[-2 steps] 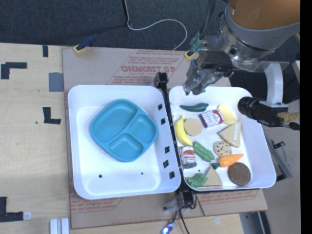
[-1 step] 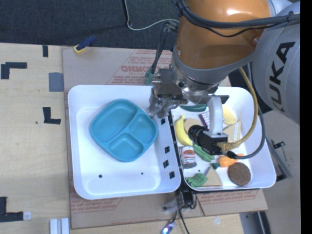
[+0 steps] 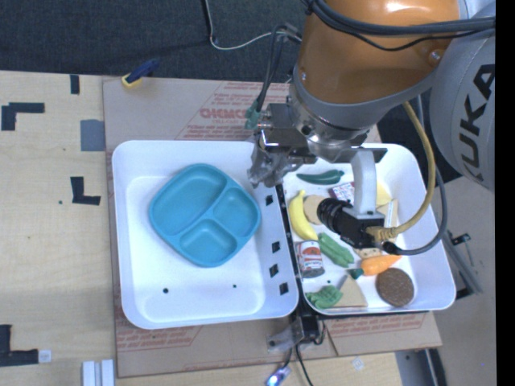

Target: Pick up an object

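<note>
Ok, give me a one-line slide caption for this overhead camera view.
KUKA arm reaches over the right bin of toy food, beside the left bin holding a blue divided plate.

We're looking at a robotics lab here: a KUKA arm (image 3: 386, 47) hangs over a wooden bench (image 3: 48, 215) with black tape markers, two white bins (image 3: 129, 296) sit on taped cardboard (image 3: 185, 111), and loose cables (image 3: 213, 30) trail across dark carpet.
</note>
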Action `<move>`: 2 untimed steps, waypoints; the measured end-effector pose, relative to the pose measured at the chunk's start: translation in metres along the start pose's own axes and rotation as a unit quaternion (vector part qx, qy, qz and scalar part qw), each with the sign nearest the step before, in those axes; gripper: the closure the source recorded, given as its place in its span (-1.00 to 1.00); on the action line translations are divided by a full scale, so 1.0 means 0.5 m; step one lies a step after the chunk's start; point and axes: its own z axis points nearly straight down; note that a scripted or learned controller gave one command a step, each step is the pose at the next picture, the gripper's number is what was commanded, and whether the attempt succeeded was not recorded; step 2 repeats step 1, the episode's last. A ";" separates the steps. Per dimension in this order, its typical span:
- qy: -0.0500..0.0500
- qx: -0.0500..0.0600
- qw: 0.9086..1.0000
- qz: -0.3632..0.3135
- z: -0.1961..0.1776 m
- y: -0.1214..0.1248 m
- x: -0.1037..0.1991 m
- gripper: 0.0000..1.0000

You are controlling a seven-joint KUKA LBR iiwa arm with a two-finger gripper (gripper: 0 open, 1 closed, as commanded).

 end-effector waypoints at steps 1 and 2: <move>0.000 0.000 1.000 0.005 0.016 0.000 -0.131 1.00; 0.000 0.000 1.000 0.005 0.016 0.000 -0.131 1.00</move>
